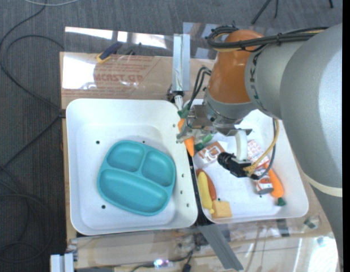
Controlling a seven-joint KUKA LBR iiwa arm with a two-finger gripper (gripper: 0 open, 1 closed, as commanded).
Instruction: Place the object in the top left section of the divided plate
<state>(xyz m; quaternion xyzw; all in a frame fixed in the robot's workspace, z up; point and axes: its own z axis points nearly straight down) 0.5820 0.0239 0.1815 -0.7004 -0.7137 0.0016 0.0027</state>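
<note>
Right now the gripper [189, 130] is hanging over the seam between the two bins, and I cannot tell whether it is gripping the orange carrot-like piece [189, 146] poking out just beneath it. The teal divided plate [137, 177] is lying to its left, its top left section [126, 156] nearest.

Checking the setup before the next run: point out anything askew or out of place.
The teal divided plate sits rotated, not square with the left bin. Toy food in the right bin lies jumbled, a carrot near its right wall. Nothing looks spilled or broken.
</note>
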